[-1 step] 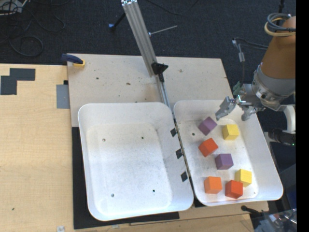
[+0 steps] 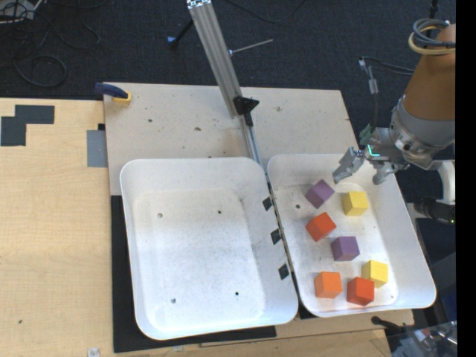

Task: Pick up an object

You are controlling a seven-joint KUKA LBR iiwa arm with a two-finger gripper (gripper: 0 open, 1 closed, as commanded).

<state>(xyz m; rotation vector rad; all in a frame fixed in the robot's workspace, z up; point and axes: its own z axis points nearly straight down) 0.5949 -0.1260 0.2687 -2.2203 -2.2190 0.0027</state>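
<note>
The arm comes in from the right, its orange band (image 2: 433, 80) sitting high above the wrist, and the gripper (image 2: 366, 169) hangs over the far edge of the right bin (image 2: 416, 274) with its two fingers spread apart and nothing between them. Below it, inside that bin, seven small blocks lie scattered. Closest to the fingers is a purple block (image 2: 320, 193), turned at an angle, with a yellow block (image 2: 355, 202) just to its right. A little nearer sits an orange-red block (image 2: 320, 226), then a second purple block (image 2: 345, 248) near the bin's middle. Along the near end there is an orange block (image 2: 328, 284), a red block (image 2: 361, 291) just beside it, and a second yellow block (image 2: 375, 271) touching or almost touching the red one. The left bin (image 2: 149, 199) stands side by side with the right one, the two rims meeting along the middle. A slanted aluminium bar (image 2: 218, 54) rises from the far side of the bench (image 2: 297, 117).
</note>
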